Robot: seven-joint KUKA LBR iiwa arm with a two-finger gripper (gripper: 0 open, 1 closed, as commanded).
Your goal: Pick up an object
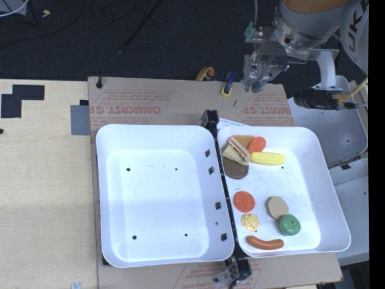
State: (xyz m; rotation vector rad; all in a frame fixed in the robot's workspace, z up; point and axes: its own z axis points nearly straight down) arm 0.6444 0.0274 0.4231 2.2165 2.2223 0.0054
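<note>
Camera view: gripper (257, 80) small, dark, blurry; cannot tell its state. Arm (313, 8) cut off at top, hanging high behind right bin (328, 179), above toy food.

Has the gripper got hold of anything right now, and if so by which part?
Nothing is held: the gripper hangs above the bench, beyond the right bin.

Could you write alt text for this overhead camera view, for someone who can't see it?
A robot gripper hangs above the bench behind two white bins; the right bin holds toy food, including corn, a sausage and a sandwich.
</note>
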